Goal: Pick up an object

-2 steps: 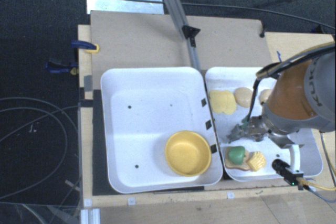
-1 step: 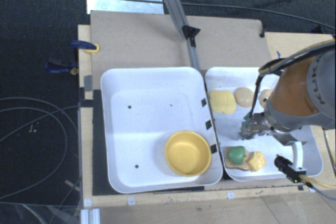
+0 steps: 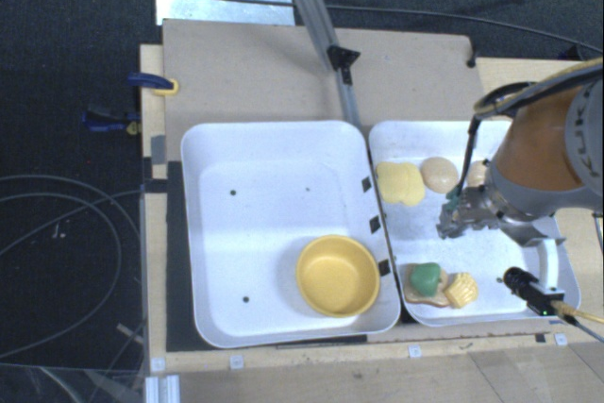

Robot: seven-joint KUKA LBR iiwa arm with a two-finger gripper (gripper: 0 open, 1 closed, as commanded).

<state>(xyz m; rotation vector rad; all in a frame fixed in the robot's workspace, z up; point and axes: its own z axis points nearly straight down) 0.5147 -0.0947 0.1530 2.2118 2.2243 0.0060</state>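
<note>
My gripper (image 3: 457, 220) hangs low in the right bin (image 3: 406, 139) — grip state I cannot tell — between the beige ball (image 3: 438, 174) and green toy (image 3: 426, 278), risking closure on nothing.

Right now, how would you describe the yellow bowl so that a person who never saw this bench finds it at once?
Look at the left one of the two shallow white plastic bins. Near its front edge, toward the corner closest to the right bin, sits the round yellow plastic bowl, open side up. It lies alone in its bin, and it is far bigger than the small food-like pieces in the neighbouring bin.
</note>
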